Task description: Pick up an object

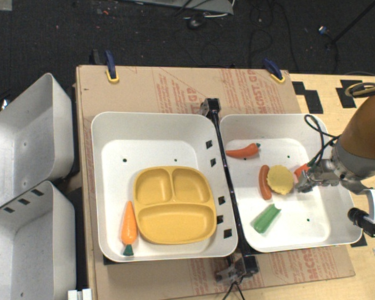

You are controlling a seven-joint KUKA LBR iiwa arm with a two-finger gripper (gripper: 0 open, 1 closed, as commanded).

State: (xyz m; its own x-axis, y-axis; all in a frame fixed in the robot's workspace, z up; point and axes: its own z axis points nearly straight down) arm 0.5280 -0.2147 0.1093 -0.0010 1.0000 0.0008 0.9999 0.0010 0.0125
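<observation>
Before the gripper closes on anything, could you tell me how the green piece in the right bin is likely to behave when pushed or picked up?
The green piece looks flat-sided and blocky, so it would probably slide rather than roll. It seems like a small plastic toy, likely light and stiff. It lies apart from the sausage and the yellow disc, so a nudge probably disturbs nothing else.

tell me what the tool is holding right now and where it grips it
It cannot be told. The tool sits low in the right bin at the right edge of the yellow round piece, too small to show a hold.
</observation>
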